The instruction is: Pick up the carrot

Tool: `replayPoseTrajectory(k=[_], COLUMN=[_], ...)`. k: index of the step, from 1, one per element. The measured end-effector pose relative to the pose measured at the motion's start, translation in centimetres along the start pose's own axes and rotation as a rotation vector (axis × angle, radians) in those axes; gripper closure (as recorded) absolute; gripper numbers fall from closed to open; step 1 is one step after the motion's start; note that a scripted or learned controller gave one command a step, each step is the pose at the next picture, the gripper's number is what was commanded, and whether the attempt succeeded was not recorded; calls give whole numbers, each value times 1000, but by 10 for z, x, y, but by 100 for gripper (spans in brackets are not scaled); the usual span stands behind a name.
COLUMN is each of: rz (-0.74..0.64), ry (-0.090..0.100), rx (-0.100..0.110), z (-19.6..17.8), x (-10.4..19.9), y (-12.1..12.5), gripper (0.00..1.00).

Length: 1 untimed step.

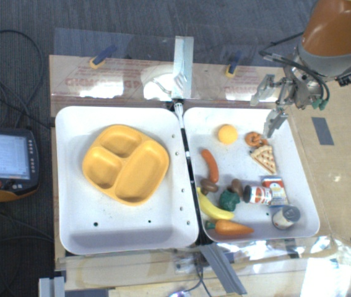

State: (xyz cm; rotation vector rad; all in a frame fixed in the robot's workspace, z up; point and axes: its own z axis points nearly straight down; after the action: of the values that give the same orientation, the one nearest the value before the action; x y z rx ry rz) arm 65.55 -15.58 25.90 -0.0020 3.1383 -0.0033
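Note:
The carrot (232, 229), orange with a darker stem end, lies on its side at the front edge of the right bin (302, 166), just in front of a banana (214, 208). My gripper (270, 107) hangs over the bin's far right corner, well away from the carrot and above a pretzel (255, 140). Its fingers are open with nothing between them.
The right bin also holds an orange ball (227, 134), a sausage (209, 163), a waffle wedge (265, 158), a green vegetable (228, 200), a small red-labelled bottle (260, 195), a carton (276, 188) and a tin (285, 216). A yellow divided plate (125, 163) sits in the left bin (70, 228).

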Motion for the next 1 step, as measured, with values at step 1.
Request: replayPoseTrajectory(k=[1], rz=[146], ry=[8], rx=[-3], z=[98], x=[-12], y=[23], gripper=[0])
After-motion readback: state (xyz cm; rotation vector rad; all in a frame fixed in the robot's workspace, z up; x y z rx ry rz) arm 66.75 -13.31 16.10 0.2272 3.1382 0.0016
